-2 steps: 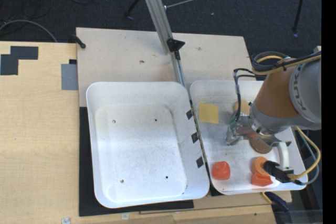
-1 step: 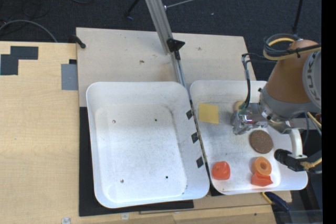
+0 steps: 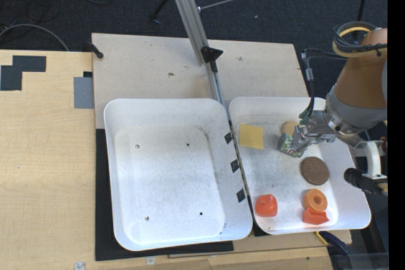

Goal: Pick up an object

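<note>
My gripper (image 3: 292, 145) hangs low in the right bin (image 3: 345, 215), near its upper middle, reaching in from the right. A small greenish, shiny object (image 3: 289, 146) sits right at its tip; I cannot tell whether it is between the fingers. A pale round object (image 3: 288, 128) peeks out just behind the tip. To the left lies a yellow square block (image 3: 251, 136). In front of the gripper rests a brown disc (image 3: 314, 170).
A red cup-like piece (image 3: 266, 205) and an orange ring on a red base (image 3: 315, 206) stand near the right bin's front edge. The left bin (image 3: 120, 136) lies beside it, with a clipped divider (image 3: 233, 164) between them. A slanted aluminium bar (image 3: 190, 16) rises behind.
</note>
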### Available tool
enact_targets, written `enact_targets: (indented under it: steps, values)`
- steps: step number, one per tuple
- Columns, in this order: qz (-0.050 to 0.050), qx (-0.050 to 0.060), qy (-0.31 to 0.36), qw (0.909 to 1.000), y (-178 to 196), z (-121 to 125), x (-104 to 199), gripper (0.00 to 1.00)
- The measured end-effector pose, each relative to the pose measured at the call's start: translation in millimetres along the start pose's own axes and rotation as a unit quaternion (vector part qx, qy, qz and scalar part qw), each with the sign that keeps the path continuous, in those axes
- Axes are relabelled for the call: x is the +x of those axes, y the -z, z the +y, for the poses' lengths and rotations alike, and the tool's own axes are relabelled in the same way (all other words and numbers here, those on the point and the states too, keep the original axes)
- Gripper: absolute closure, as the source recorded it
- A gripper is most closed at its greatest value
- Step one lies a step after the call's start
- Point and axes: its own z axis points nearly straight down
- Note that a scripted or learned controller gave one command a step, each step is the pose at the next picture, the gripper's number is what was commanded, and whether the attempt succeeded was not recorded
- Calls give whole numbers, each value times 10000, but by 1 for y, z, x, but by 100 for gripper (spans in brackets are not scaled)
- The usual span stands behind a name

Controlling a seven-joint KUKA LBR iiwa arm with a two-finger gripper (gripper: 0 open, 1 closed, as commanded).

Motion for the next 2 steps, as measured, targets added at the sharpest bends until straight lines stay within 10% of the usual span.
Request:
enact_targets:
  steps: [2]
  values:
    - [2, 19, 16, 10000, 14, 52, 88, 100]
